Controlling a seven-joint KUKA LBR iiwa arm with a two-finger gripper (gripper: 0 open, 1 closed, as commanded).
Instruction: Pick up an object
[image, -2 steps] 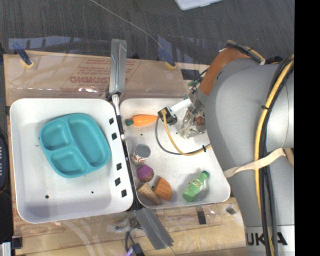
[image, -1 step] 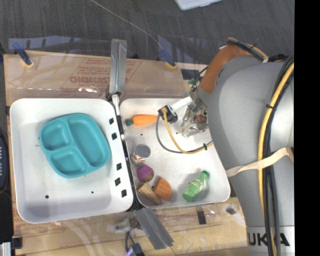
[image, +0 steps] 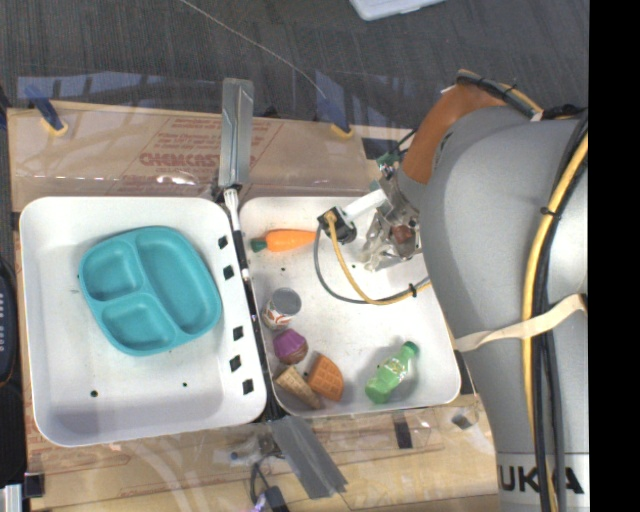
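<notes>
My gripper (image: 383, 243) hangs over the right side of the right bin (image: 350, 320), pointing down, with a small reddish-brown shape (image: 402, 237) close against it; I cannot tell what that shape is. An orange carrot (image: 285, 240) lies at the bin's back left. A small grey can (image: 283, 305) and a purple round piece (image: 291, 346) sit along the left wall. At the front lie a waffle cone (image: 296, 386), an orange ridged piece (image: 326, 377) and a green bottle (image: 391, 372).
The left bin (image: 60, 380) holds a teal divided plate (image: 150, 288). A yellow-and-black cable (image: 345, 285) loops from the wrist over the right bin's middle. The grey arm (image: 500, 250) covers the bin's right edge. A divider (image: 240, 300) separates the bins.
</notes>
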